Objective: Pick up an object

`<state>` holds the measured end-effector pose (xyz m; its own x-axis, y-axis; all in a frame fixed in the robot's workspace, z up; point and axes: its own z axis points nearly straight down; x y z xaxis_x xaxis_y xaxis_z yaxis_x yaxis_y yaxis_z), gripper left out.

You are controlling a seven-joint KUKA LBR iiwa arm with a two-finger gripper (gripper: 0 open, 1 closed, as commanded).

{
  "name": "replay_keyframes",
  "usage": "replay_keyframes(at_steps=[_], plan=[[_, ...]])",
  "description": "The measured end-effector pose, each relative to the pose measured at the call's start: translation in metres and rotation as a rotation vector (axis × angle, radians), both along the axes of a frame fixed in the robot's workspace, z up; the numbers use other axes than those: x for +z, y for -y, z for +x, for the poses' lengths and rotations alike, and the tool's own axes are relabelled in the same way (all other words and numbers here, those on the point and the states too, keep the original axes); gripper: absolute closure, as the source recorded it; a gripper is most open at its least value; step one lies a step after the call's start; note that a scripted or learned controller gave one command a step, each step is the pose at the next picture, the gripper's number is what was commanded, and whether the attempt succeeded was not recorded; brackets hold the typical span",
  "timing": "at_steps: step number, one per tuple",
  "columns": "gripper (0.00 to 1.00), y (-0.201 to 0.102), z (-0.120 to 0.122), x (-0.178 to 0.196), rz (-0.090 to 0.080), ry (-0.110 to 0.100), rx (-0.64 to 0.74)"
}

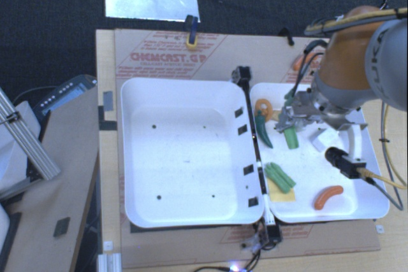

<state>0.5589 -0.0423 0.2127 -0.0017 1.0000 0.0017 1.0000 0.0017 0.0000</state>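
Over the right bin (370, 204): claw (288, 122) low, just above a green block (291, 137); spread or pressed together, cannot tell. Dark green pepper (263, 134) just left, orange sausage (327, 196) well below-right.

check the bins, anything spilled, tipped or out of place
Nothing stands out. The toy pieces, such as the orange sausage and the green piece on a yellow slab, all lie inside the right bin, below the claw.
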Motion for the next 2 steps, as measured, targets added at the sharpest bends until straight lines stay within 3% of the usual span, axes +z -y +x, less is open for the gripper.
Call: replay_keyframes(at_steps=[1,2], plan=[[1.00,-0.038,0.007,0.013,0.000,0.002,0.006],[1.00,-0.041,-0.012,0.000,-0.002,-0.002,-0.001]])
